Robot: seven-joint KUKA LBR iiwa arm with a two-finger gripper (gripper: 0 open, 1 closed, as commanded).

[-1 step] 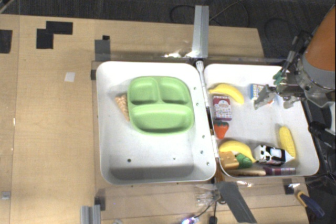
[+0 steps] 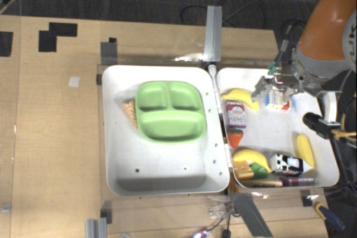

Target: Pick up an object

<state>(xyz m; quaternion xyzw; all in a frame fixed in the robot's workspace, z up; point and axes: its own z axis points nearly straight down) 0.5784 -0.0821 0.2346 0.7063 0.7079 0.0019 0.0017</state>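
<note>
Over right bin, end effector hovers above small white carton, likely lining up a grasp; opening can't be told. Banana just beside.

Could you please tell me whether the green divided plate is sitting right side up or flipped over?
Right side up: the green plate shows its three sunken compartments facing up, lying flat in the left bin.

Both white bins look like smooth, slightly shiny plastic to us. The green divided plate is matt plastic, the corn cob glossy yellow plastic. The counter reads as pale matt wood, with a brushed metal bar by the bins.
</note>
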